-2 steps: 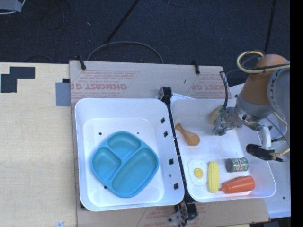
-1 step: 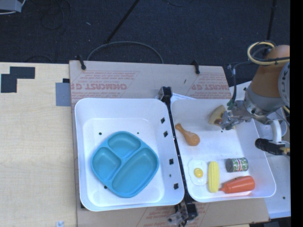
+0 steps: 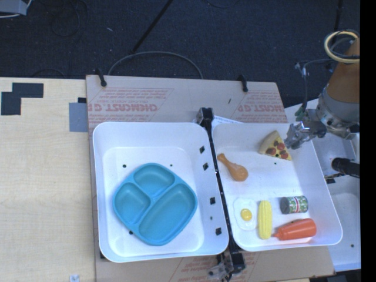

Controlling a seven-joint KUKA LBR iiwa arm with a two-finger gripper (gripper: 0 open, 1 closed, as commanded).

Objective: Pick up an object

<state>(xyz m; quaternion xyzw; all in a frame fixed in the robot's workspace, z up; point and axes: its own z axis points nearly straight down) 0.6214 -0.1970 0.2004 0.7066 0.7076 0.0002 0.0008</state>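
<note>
Two shallow white bins sit side by side on the worktop, resting on a sheet of printed cardboard in the middle of the frame. The left bin holds a blue divided plate with three compartments, lying flat toward the lower centre of that bin.

The right bin holds all the small toy foods. A pizza slice lies in its upper part, near the right rim. A brown drumstick lies left of centre, its thin end pointing toward the divider between the bins. Along the lower part, a fried egg sits just beside an upright-lying yellow corn cob; right of them lies a small can on its side, and just below the can an orange carrot-like piece, near the bin's lower right corner.

The arm enters at the right edge of the frame, its orange band at upper right. The pincer hangs over the upper right rim of the right bin, just beside the pizza slice's right corner, seemingly touching or nearly touching it. Nothing is visibly between its fingers, and whether they stand wide or narrow cannot be told at this size and angle.
</note>
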